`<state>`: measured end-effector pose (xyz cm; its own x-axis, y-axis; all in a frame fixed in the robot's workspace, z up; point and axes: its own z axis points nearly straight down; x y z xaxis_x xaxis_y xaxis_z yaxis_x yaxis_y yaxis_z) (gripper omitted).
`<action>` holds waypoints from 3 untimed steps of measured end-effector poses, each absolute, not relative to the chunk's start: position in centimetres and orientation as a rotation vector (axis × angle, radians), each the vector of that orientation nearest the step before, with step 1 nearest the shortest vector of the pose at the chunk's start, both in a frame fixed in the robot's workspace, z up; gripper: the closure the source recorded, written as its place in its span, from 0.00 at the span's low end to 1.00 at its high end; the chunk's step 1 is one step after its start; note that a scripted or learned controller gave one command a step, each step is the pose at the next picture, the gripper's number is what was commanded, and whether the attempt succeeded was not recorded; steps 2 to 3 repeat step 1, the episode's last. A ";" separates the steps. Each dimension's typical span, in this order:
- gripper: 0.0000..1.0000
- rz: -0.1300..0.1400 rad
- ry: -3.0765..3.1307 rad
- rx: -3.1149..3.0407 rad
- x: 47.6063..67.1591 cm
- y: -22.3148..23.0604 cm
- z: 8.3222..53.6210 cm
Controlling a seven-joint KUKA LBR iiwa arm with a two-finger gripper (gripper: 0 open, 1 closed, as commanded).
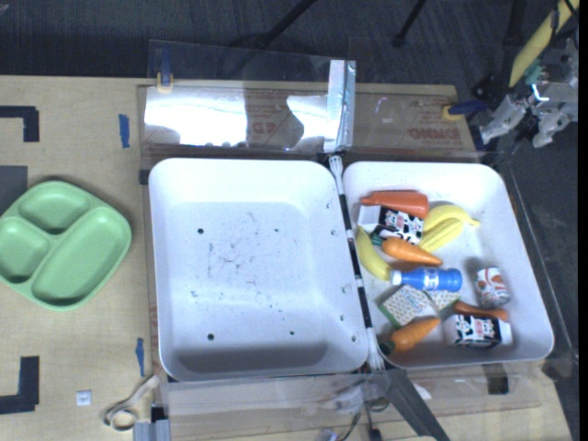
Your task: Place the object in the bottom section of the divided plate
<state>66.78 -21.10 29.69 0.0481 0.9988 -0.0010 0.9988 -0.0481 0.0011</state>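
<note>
Plate (62, 243) at table's left edge, well apart from toys crowded in right bin (528, 246). Pincer (536, 108) at far right corner, state unreadable. Risk: touching toys, bad grasp; long carry.

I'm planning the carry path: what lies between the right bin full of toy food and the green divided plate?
In the camera view, the left white bin fills most of that stretch, then a strip of bare wooden bench before the green divided plate; the right bin holds the toys.
</note>
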 end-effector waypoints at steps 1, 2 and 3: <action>0.00 0.000 2.166 2.273 66.8 -21.1 29.7; 0.00 0.000 2.166 2.273 66.8 -21.1 29.7; 0.00 0.000 2.166 2.273 66.8 -21.1 29.7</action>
